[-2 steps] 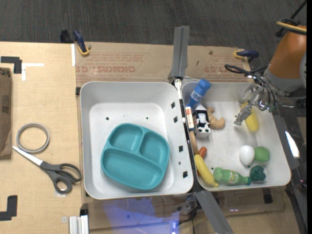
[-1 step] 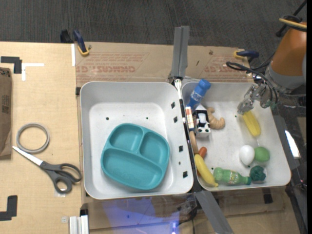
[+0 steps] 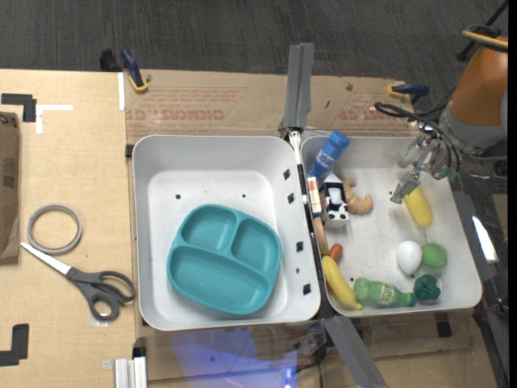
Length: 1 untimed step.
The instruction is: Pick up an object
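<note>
In right bin (image 3: 464,225), metal gripper (image 3: 406,186) by smooth yellow corn (image 3: 418,206); grip state unclear.

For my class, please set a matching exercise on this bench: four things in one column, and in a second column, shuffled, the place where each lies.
Things:
1. teal divided plate
2. scissors
3. green bottle
4. roll of tape

Places:
A. near edge of the right bin
B. on the bench, just above the scissors
C. inside the left bin
D. on the bench, left of the bins, nearer the front

Pairs: 1-C, 2-D, 3-A, 4-B
</note>
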Each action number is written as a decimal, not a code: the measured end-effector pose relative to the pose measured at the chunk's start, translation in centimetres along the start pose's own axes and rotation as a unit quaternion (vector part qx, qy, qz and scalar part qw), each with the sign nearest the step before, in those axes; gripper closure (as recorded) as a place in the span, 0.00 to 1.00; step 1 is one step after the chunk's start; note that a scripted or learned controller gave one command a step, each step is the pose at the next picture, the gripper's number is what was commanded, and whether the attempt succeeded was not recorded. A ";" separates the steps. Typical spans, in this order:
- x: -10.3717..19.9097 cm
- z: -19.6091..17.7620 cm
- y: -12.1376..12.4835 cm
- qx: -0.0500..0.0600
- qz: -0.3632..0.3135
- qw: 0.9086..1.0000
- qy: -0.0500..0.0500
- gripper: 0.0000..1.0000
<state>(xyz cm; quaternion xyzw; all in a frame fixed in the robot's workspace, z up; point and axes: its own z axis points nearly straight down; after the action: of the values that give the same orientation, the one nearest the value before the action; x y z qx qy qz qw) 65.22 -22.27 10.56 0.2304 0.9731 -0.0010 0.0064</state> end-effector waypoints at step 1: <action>0.8 1.2 -0.3 0.000 -0.009 1.000 0.004 0.00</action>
<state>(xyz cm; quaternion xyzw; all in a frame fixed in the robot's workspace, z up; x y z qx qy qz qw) 64.40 -22.15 9.32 0.2214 0.9752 -0.0004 0.0022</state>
